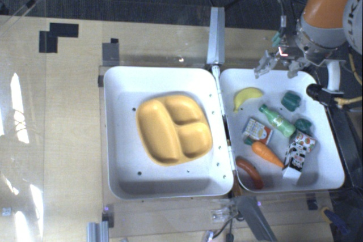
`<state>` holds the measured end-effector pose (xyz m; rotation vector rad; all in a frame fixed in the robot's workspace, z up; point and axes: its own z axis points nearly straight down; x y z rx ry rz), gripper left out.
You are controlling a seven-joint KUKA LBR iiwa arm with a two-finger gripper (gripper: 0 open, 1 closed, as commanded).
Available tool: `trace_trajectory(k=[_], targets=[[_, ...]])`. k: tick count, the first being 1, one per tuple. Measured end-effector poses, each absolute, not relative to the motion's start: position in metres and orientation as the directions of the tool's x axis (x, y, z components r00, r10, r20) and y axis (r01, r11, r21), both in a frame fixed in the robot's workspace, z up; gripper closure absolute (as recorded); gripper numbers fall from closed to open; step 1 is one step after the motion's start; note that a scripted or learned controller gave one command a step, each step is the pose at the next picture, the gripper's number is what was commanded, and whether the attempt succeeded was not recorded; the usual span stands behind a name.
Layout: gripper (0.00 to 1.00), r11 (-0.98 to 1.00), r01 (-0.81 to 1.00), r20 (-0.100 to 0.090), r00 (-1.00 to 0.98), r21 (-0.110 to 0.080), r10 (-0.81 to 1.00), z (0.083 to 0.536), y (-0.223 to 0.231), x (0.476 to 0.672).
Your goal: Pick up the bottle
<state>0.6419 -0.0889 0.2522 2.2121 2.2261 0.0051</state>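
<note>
The green bottle (278, 120) with a white label band lies on its side in the middle of the right bin (334, 173), its neck pointing up-left. My gripper (279, 67) hangs over the bin's back edge, well above and behind the bottle. Its two grey fingers are spread apart with nothing between them, so it is open.
Around the bottle in the right bin lie a yellow banana (247, 97), a small carton (257, 131), a carrot (266, 154), a sausage (249, 172), a black-and-white milk carton (297, 156) and two teal pieces (291, 100). A yellow divided tray (173, 127) sits in the left bin (122, 178).
</note>
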Motion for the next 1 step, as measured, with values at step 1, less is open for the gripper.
trace_trajectory(k=[1], targets=[[0.00,0.197,0.980,-0.002,-0.197,0.007,0.980,0.2769,-0.0630,0.6432]])
